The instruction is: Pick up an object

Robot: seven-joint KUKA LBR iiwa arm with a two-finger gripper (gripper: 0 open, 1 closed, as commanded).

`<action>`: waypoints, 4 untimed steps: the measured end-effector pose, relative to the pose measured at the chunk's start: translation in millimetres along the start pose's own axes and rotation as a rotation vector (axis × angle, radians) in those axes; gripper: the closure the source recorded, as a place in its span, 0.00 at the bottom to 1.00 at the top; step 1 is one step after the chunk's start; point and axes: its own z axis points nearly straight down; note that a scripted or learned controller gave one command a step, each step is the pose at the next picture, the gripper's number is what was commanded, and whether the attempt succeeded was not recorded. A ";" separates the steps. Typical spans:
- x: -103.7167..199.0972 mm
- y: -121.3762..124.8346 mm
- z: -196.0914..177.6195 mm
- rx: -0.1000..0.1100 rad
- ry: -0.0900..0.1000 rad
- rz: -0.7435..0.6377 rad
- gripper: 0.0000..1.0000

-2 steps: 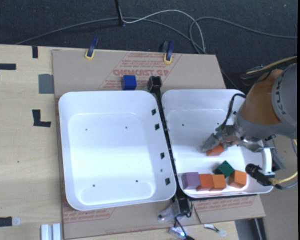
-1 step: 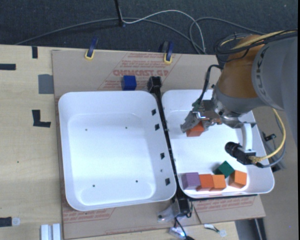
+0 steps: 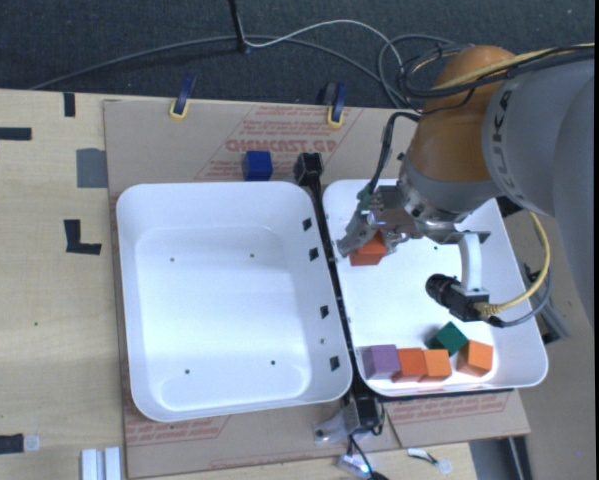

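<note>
Camera view: gripper point(image 3: 371, 236) clamping orange block point(image 3: 369, 254) over right bin point(image 3: 399, 288), cardboard-covered bench point(image 3: 269, 143).

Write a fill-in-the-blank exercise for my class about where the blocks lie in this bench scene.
1. The pincer hangs over the ____ bin, with an orange block at its tip.
2. The purple block lies along that bin's ____ wall.
3. The blue block sits outside both bins, on the ____.
4. Between the purple block and the far orange block lie two more orange blocks and one ____ block.

Missing words: right; near; cardboard; green
</note>
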 end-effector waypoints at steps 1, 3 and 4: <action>-2.8 -0.8 2.0 0.004 -0.002 0.005 0.00; -48.3 -36.0 44.2 0.004 -0.003 0.011 0.00; -105.5 14.5 56.6 0.003 -0.003 0.008 0.00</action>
